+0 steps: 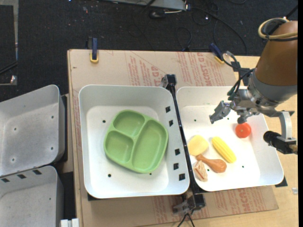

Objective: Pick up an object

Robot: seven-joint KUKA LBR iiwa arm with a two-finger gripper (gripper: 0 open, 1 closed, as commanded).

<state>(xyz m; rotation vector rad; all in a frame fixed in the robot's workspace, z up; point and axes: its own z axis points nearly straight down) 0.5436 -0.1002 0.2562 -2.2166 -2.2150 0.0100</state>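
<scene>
Dark flooring with loose cables surrounds your worktop, a brown board printed with red lettering. Blue-and-yellow clamps hold its far edge.

Two shallow white bins sit side by side on it, touching along a black-clipped seam down the middle.

Left bin: you have one green divided plate lying flat near the bin's centre, turned at a slant, three compartments, nothing in them.

Right bin: four small items.
- Red tomato-like ball, toward the bin's right side, nearer the far edge than the others.
- Yellow corn cob, lying diagonally near the bin's centre.
- Pale yellow rounded piece, just beside the corn cob, on the side toward the seam.
- Brown drumstick, nearer the bin's front edge, just below the yellow piece and the corn cob; a pinkish piece lies against its seam-side end.

Arm enters from the right, grey body with an orange band. Your gripper hangs over the far part of the right bin, just beside the red ball and on its seam side. Nothing is visible between the jaws. Whether the jaws are open or closed cannot be told from this slant.

Two more white trays sit off the worktop's left edge.
</scene>
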